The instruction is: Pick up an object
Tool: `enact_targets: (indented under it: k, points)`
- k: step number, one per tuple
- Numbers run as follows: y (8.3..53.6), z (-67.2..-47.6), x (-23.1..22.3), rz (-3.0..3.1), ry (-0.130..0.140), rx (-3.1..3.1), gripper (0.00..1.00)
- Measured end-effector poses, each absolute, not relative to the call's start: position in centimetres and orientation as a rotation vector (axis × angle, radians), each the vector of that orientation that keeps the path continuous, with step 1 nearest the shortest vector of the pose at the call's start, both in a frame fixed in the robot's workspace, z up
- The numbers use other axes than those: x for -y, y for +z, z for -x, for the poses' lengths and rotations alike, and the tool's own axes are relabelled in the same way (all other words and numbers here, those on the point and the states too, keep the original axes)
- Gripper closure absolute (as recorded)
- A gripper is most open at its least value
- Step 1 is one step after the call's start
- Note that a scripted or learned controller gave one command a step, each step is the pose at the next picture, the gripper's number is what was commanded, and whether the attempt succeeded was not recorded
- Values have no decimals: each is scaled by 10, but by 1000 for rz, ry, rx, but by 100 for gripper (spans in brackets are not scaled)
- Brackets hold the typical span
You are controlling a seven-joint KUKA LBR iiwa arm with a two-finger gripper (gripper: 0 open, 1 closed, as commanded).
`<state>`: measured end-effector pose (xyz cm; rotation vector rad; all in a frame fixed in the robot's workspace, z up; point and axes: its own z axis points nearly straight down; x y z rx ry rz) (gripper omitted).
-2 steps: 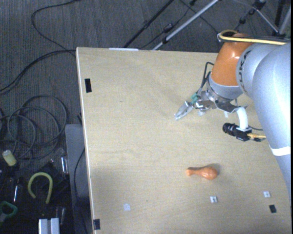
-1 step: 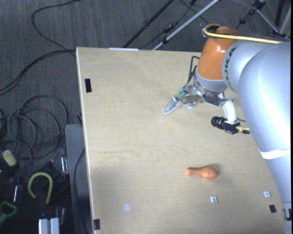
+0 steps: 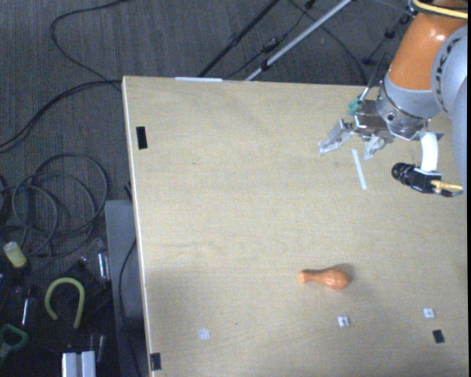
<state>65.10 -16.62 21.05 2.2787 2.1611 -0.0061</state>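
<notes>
Hanging at two o'clock above the tan surface (image 3: 220, 210): jaws spread apart, gripping nothing; just below them, a thin white stick (image 3: 359, 169), tilted; down at five o'clock, well apart from the jaws, the orange toy (image 3: 327, 278), flat on the surface, narrow end toward nine o'clock; near it, a small white tag (image 3: 343, 321).

A small orange gourd-shaped object (image 3: 326, 277) is seen on a plain pale-tan board (image 3: 220, 210); a thin white stick (image 3: 359, 169) is shown at upper right.
</notes>
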Motion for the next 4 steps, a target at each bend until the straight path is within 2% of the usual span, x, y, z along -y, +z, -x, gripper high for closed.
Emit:
enact_targets:
  k: [1, 2, 3, 4]
  points:
    - [84, -668, 208, -1865, -4, -2528, 0]
    - [84, -669, 160, -1684, -2, -2651, 0]
    - [94, -669, 159, -1684, -1, -2650, 100]
    - [184, -669, 70, -1841, 0, -2545, 100]
